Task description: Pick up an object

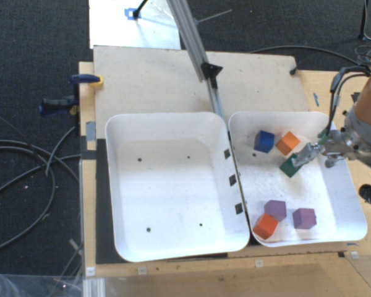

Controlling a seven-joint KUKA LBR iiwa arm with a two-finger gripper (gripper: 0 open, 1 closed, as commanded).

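Six small blocks are seen in the right bin (352, 187), a shallow white tray with rounded corners and a faintly speckled floor. A blue cube (264, 142) and an orange cube (288, 143) lie side by side near the far wall; a dark green block (290, 166) sits just in front of them, tilted, at the tip of the pincer (304, 156). Whether the green block is actually gripped between the fingers cannot be told, nor how wide the pincer stands, since the fingertips are blurred. Near the front rim a purple cube (275, 210) touches a red-orange cube (265, 226), and a second purple cube (304, 218) is set a little apart to their right. All the blocks appear matte and hard-edged. The left bin (120, 166), of the same smooth white plastic, is marked by a few dark dots on its floor, and the two trays are joined along their shared wall by small black clips. Both are carried on a pale wooden worktop (148, 79), clamped at its left edge by a blue-and-yellow clamp (86, 79). Dark carpet with loose black cables (25, 159) is seen around it. A grey metal pole (191, 36) slants across the far side. Open floor is left in the middle of the right bin, between the two groups.
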